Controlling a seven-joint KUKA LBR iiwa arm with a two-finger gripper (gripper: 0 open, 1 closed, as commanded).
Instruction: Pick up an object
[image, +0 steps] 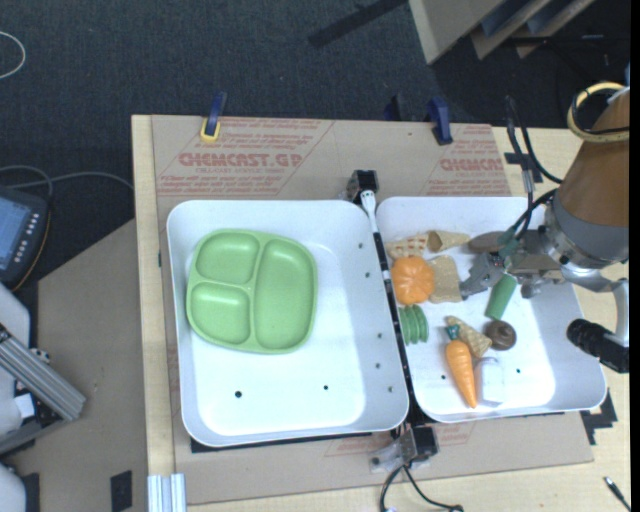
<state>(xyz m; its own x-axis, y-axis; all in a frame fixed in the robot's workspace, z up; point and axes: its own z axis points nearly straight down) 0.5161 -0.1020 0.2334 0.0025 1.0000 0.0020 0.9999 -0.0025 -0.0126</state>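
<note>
Two white bins sit side by side on the bench. The left bin (200, 400) carries a green divided plate (252, 290) toward its far left corner. The right bin (560, 385) holds an orange (412, 280), a carrot (461, 370) near its front edge, and a green cylinder (501, 296). The gripper (503, 268) hovers over the cylinder's upper end; whether it is clenched or released, I cannot tell.
</note>
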